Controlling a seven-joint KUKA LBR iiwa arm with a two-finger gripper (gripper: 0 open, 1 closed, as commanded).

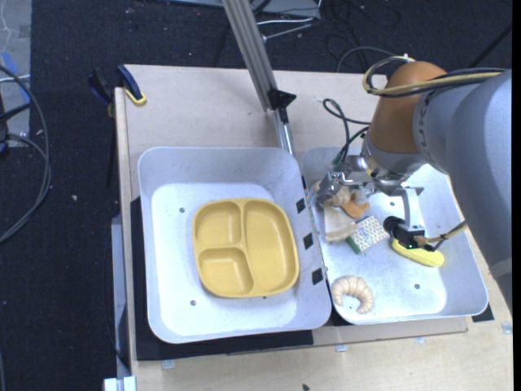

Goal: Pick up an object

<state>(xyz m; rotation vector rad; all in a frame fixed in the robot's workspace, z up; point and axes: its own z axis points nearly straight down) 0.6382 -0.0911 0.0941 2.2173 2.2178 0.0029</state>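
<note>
1. The arm's jaws [340, 184] hang low over the right bin [456, 296], above a heap of small objects [352, 218]; whether they grip anything cannot be told.
2. A yellow divided tray [244, 247] fills the left bin [163, 218].

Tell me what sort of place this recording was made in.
Most likely a robotics lab bench: two white bins sit on a plywood bench, an industrial arm's gripper reaches in over toy food, and loose cables trail over dark carpet.
</note>
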